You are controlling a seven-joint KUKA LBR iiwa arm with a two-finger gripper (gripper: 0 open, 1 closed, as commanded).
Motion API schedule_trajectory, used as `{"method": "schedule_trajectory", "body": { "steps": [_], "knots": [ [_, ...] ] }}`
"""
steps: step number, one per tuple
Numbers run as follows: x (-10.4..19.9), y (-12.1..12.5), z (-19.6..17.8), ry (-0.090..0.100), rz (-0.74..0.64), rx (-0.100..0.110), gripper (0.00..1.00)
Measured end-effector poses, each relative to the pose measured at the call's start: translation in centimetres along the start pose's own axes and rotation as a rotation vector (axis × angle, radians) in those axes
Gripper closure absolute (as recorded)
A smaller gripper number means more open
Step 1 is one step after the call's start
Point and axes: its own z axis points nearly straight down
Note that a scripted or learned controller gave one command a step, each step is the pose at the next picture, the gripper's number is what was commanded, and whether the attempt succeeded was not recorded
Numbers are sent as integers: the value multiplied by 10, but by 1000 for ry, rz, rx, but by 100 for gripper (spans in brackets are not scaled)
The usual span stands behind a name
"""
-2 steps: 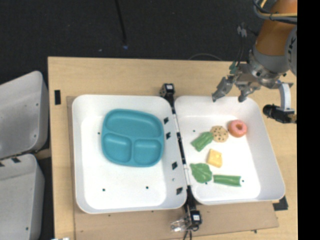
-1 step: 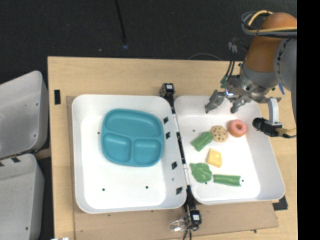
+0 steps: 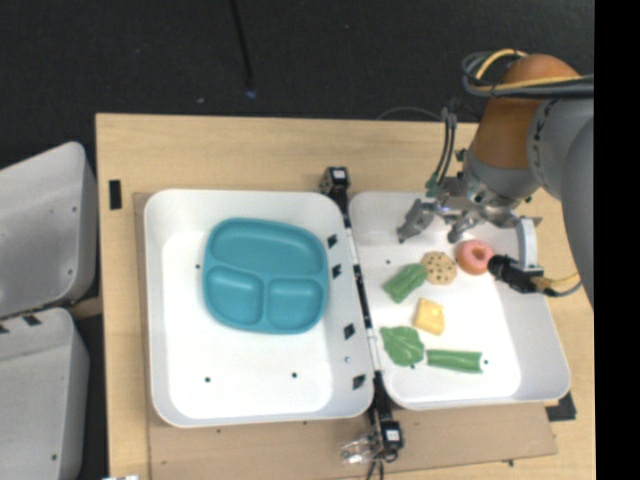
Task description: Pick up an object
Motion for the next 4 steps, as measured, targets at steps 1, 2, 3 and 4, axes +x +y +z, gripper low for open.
{"method": "schedule_trajectory", "body": {
  "steps": [1,2,3,4],
  "knots": [
    [-1,2,-14,-1,2,-7,100],
    [4,1,-73,0,-7,-6,100],
    [3,2,-73,0,-7,-5,100],
    [53,12,-68,1,-7,-4,100]
  ]
}}
